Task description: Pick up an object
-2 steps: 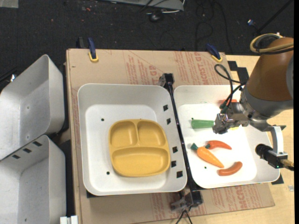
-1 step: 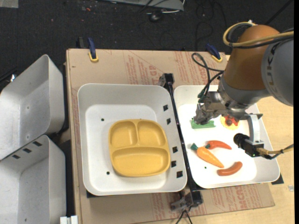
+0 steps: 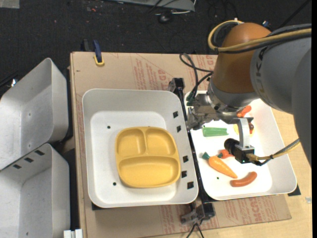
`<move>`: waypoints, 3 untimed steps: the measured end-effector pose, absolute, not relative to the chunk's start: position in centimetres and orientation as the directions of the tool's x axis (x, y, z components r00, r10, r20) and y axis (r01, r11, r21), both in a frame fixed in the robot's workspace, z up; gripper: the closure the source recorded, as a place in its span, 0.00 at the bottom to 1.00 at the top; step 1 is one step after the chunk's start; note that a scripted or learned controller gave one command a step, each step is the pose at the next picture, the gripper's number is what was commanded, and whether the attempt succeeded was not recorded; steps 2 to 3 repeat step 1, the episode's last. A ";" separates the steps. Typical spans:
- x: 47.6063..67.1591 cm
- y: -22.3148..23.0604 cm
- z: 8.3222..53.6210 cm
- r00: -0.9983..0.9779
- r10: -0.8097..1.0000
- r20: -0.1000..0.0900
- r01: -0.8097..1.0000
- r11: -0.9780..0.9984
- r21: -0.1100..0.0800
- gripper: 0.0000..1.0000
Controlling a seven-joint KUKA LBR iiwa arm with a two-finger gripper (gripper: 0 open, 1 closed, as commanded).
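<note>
My gripper (image 3: 199,114) hangs below the orange wrist band, over the upper left corner of the right bin (image 3: 282,182), close to the wall between the bins. Just to its lower right, a flat green piece (image 3: 215,131) lies on the bin floor. Nearer the front are an orange carrot (image 3: 221,166) and a red sausage (image 3: 243,179). A small red-orange piece (image 3: 225,154) sits just above the carrot. Another orange piece (image 3: 246,111) peeks out from under the arm. The view shows nothing held in the gripper.
A yellow divided plate (image 3: 147,156) lies in the middle of the left bin (image 3: 99,113). Cables run along the divider between the bins. Two white containers (image 3: 29,108) stand off the bench to the left.
</note>
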State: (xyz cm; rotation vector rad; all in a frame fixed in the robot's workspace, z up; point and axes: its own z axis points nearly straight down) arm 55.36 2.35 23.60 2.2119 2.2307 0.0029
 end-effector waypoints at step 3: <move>57.9 7.9 22.8 -0.008 1.000 0.001 1.000 0.008 0.002 1.00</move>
